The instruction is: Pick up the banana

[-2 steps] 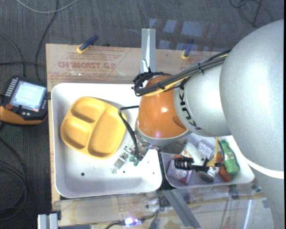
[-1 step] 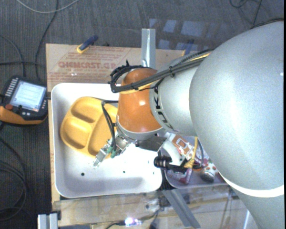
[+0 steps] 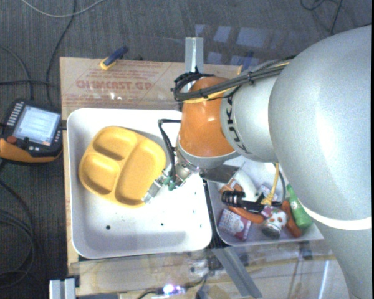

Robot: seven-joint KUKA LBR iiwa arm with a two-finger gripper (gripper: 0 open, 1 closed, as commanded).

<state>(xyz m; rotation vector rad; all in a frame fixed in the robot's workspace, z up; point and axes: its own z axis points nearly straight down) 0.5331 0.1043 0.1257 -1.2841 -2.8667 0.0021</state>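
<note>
The gripper (image 3: pixel 154 190) hangs low in the left bin (image 3: pixel 100 238), at the right edge of the yellow divided plate (image 3: pixel 121 164); I cannot tell its state. No banana is between its tips, so the pick looks undone. Among the clutter in the right bin (image 3: pixel 299 234) I cannot make out a banana, nor its long axis.

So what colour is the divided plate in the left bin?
Yellow; the divided plate in the left bin shows plainly in the camera view.
</note>
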